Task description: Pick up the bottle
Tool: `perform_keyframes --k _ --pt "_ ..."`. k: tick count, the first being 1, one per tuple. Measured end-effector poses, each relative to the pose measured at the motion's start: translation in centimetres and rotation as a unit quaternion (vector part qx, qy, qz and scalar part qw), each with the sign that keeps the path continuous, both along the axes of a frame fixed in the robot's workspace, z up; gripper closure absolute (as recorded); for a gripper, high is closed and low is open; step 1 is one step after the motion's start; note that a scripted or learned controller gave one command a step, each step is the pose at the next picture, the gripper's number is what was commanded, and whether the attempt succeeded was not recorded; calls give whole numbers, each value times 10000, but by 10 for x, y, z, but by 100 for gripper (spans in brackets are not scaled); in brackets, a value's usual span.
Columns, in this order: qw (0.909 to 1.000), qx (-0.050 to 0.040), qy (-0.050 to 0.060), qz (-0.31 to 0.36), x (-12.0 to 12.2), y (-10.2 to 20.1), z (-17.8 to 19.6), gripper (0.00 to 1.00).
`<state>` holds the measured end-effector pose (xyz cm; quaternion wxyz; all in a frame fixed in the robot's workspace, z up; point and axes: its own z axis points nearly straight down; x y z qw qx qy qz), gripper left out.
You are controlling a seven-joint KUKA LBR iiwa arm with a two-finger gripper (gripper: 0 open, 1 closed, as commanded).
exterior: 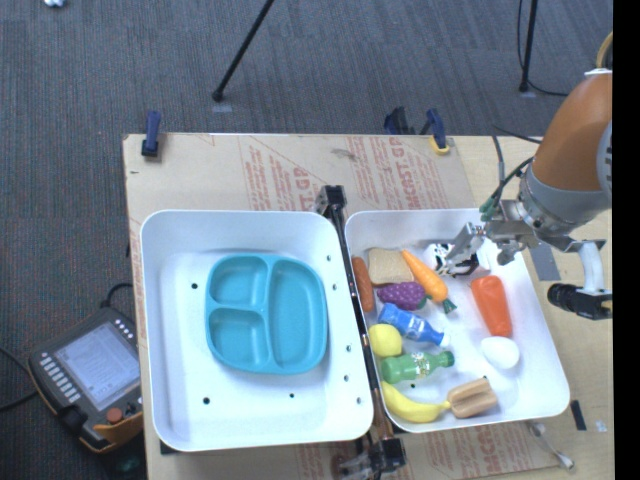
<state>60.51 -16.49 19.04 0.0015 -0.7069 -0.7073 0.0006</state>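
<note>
Hanging over the upper part of the right bin [556, 363], the gripper [484, 248] sits at the end of the grey arm [575, 158], which enters from the right edge and slants down and leftward, its orange band bulging above the wrist. Its fingers [466, 240] stand spread apart, with nothing between them, just above a small black-and-white toy [447, 259].

Taking the green bottle [415, 366] as the landmark: it lies on its side in the lower half of the right bin, cap pointing right, well below and left of the gripper. A yellow lemon [386, 340] touches its upper left end. A blue bottle [409, 323] lies just above it, also on its side. A banana [414, 405] curves just below it, with a tan piece [472, 398] at the banana's right end. A white egg [499, 352] rests to its right, and a red-orange pepper [491, 304] lies above the egg. Purple grapes [401, 294], a carrot [426, 277], a slice of bread [387, 264] and a sausage [362, 284] lie farther above it. Far to its left, the left bin [165, 268] holds a blue divided plate [267, 313].
</note>
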Motion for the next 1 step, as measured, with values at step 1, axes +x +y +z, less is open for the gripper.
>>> perform_keyframes --k 1 --pt "10000 7 4 10 0 0 10 100"
